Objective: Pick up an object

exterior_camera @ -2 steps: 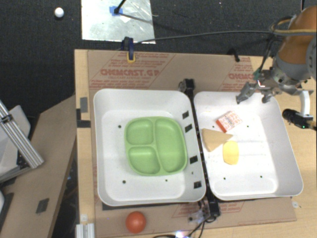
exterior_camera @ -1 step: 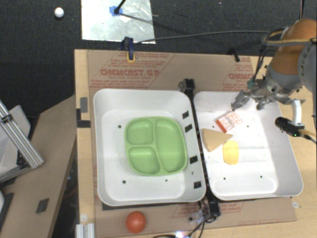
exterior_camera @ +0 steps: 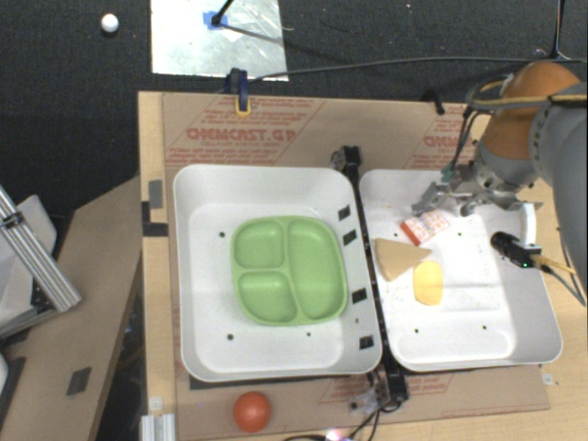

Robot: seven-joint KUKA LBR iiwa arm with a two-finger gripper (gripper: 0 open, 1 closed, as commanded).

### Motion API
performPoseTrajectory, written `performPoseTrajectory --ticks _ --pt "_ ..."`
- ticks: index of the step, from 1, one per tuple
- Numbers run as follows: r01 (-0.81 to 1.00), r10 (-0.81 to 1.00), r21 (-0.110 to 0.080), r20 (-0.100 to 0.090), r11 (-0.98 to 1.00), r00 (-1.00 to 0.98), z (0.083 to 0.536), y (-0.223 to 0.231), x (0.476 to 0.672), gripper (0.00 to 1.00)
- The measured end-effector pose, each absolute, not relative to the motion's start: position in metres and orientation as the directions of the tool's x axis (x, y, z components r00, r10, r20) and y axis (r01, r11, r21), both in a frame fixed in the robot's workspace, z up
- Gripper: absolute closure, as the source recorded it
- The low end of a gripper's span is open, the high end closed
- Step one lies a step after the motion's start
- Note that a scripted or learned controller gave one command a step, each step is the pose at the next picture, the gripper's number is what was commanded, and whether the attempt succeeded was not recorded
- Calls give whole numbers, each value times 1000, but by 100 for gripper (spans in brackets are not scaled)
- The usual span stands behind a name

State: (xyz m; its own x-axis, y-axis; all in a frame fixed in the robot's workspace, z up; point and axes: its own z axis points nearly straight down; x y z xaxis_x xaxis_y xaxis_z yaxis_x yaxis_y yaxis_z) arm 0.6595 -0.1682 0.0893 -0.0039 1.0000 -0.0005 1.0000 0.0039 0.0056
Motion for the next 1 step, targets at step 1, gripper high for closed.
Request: performPoseTrajectory --ticks 1 --pt "1000 1000 17 -1 6 -6 107 -168 663 100"
